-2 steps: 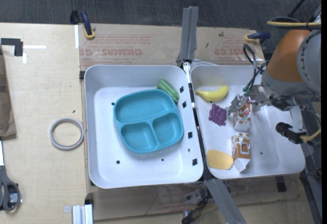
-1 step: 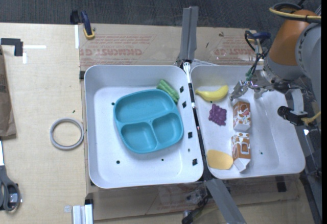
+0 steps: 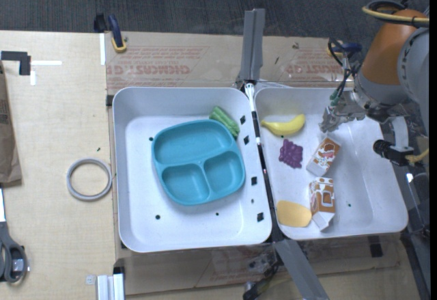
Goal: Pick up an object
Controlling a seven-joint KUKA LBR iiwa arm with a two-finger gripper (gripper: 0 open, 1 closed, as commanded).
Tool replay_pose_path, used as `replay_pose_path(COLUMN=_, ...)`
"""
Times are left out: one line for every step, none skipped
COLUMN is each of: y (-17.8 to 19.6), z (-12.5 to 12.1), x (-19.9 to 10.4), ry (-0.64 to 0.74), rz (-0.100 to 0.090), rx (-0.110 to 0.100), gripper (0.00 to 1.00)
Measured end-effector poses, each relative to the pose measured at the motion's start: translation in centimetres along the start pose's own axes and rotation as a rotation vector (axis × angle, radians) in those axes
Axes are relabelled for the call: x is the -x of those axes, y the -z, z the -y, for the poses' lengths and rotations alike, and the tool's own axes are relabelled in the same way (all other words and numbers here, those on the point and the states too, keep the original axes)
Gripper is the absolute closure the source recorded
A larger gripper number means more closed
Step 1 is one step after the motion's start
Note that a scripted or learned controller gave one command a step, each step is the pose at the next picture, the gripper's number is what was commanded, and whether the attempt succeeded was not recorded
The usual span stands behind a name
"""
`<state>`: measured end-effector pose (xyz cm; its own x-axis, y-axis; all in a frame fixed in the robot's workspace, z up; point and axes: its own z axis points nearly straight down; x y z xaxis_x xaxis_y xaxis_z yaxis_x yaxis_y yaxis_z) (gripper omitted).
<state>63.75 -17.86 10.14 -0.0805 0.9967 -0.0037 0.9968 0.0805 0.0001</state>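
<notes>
The right bin [image 3: 369, 213] holds a yellow banana [image 3: 283, 125], a purple grape bunch [image 3: 291, 153], two small white-and-orange cartons [image 3: 323, 156] [image 3: 322, 201] and a flat yellow-orange piece [image 3: 294, 214]. My gripper [image 3: 332, 121] hangs over the bin's back part, just above the upper carton and to the right of the banana. Nothing shows between its fingers, and their spread is too small to read.
The left bin [image 3: 133, 175] holds a blue three-compartment plate [image 3: 198, 162] with a green item [image 3: 224, 121] at its back edge. A grey divider post [image 3: 252, 46] stands between the bins. A tape ring [image 3: 89, 178] and scissors [image 3: 12, 257] lie on the bench at left.
</notes>
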Motion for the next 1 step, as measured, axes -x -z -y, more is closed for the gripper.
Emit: replay_pose_path(y=-0.01, z=0.00, x=-0.04, ry=0.000, rz=0.000, rx=0.000, gripper=0.00)
